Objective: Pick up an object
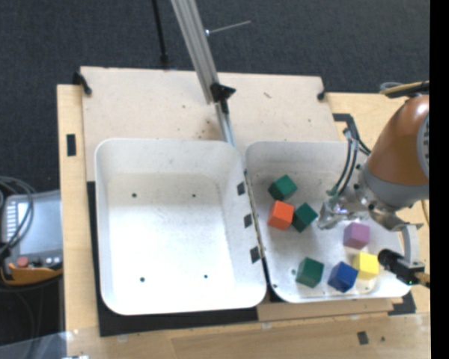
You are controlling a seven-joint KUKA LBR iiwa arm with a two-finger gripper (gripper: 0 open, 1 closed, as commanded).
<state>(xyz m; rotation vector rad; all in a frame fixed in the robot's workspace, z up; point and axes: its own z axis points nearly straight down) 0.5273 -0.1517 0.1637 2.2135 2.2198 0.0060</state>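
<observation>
The right bin (299,154) holds several small blocks. A green block (283,187) lies near its middle, with an orange block (281,215) and a second green block (304,216) just below it. A pink block (356,235) sits further right. Along the front wall lie a third green block (310,271), a blue block (343,276) and a yellow block (367,264). My gripper (330,217) hangs low over the right bin, between the second green block and the pink block. The wrist hides its fingertips.
The left bin (112,200) stands beside the right one, sharing a raised divider (248,215). A slanted aluminium rail (198,47) rises behind the bins. A teach pendant (26,238) and cables lie off the bench at the left.
</observation>
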